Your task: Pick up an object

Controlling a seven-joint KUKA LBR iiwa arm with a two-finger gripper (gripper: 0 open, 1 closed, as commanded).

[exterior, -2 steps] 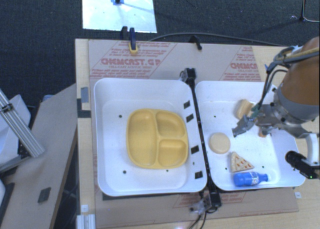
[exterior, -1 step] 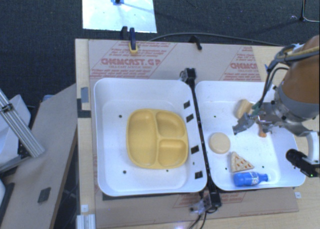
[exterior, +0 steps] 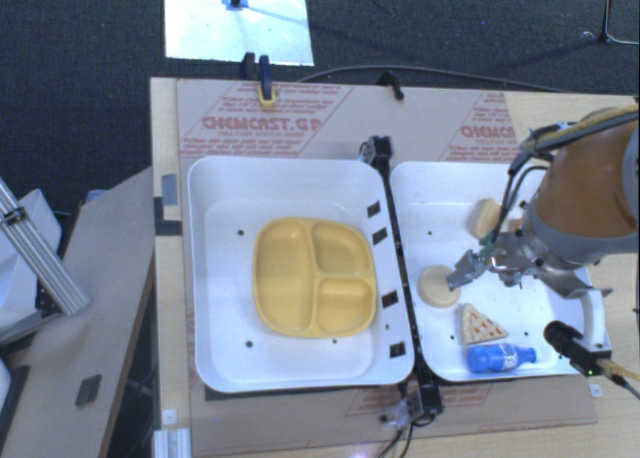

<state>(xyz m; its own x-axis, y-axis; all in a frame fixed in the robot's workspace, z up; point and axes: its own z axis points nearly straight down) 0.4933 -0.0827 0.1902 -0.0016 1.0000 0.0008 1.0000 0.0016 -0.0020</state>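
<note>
The right bin (exterior: 440,186) holds four small things. A round tan disc (exterior: 436,287) lies near the bin's left wall, about midway down it. Just right of and below the disc is a triangular wedge (exterior: 481,326) with a crust-coloured edge and a reddish criss-cross face, lying flat. Below the wedge, near the bin's front edge, a small blue bottle (exterior: 502,357) lies on its side with its white cap pointing right. Further back, towards the middle of the bin, a pale tan rounded piece (exterior: 486,217) sits partly hidden by the arm.

The end effector (exterior: 466,271) hangs over the right bin just beside the disc's upper right edge, its grey metal tip pointing down and to the left. Whether it is released or clenched cannot be told from this angle, and nothing shows between its tips. The arm (exterior: 590,196) with its orange band fills the bin's right side.

The left bin (exterior: 215,196) carries a yellow divided plate (exterior: 314,277) with three compartments, set near its centre. Both bins sit on a clear sheet printed with red lettering (exterior: 262,124), which covers the desk (exterior: 165,106). A blue and yellow clamp (exterior: 264,79) grips the desk's back edge.
</note>
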